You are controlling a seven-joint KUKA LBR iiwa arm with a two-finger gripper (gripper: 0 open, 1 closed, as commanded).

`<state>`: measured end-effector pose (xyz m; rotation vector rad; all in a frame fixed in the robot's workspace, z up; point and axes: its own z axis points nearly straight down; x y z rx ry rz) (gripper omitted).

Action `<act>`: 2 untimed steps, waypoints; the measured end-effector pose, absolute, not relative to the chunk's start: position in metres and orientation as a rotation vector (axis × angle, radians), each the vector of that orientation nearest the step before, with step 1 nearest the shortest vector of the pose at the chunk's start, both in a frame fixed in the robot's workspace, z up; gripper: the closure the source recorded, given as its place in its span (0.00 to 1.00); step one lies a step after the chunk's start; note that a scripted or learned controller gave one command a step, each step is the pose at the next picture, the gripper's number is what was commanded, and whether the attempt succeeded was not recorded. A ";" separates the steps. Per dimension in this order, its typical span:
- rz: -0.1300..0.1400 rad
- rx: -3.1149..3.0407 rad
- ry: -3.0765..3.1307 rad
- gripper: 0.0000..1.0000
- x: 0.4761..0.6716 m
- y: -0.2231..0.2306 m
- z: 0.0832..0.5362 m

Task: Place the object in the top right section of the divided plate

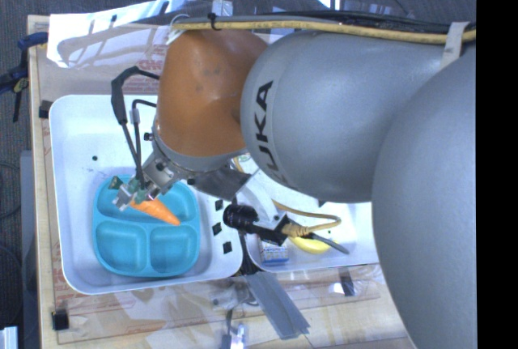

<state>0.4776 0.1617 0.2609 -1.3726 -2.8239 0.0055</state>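
We see gripper (136,193) clenched on carrot (156,210) over divided plate (113,246) in left bin (69,145); carrot's long axis runs from fingers down-right, lying in plate's upper-right section.

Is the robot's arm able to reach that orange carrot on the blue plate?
Probably yes. The gripper is already right at the carrot's green end, over the blue divided plate, and nothing sits between them. Whether it actually grips the carrot is unclear.
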 end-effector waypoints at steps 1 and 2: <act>0.004 -1.507 -2.754 1.00 0.476 0.117 0.231; 0.002 -1.384 -2.820 1.00 0.511 0.124 0.222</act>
